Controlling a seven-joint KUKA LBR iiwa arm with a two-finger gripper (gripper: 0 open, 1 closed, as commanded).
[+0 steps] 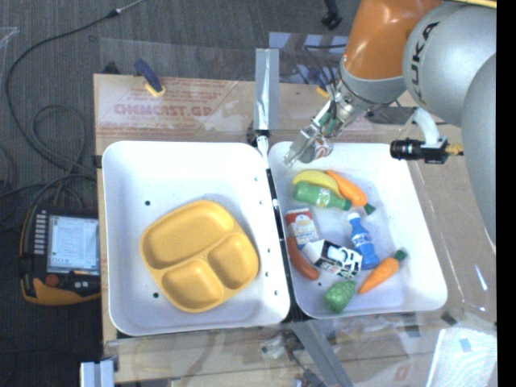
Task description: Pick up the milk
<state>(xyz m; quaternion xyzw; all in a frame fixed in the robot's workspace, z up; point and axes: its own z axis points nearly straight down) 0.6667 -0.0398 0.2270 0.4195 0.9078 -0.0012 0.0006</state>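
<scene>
The milk (339, 258), a small white carton with black patches, lies on its side near the front middle of the right bin (419, 216). A blue bottle (363, 240) is right next to it, and a red-and-white carton (302, 227) lies just to its left. My gripper (310, 149) hangs over the bin's far left corner, above a yellow banana (313, 179) and well behind the milk. It sits at the end of the grey arm with the orange band (387, 31).
The right bin also holds a green bottle (319, 196), two carrots (348, 189) (381, 272), a red sausage (303, 262) and a green vegetable (340, 296). A yellow divided tray (200, 253) lies in the left bin (129, 184). A black fitting (418, 149) juts out beside the arm.
</scene>
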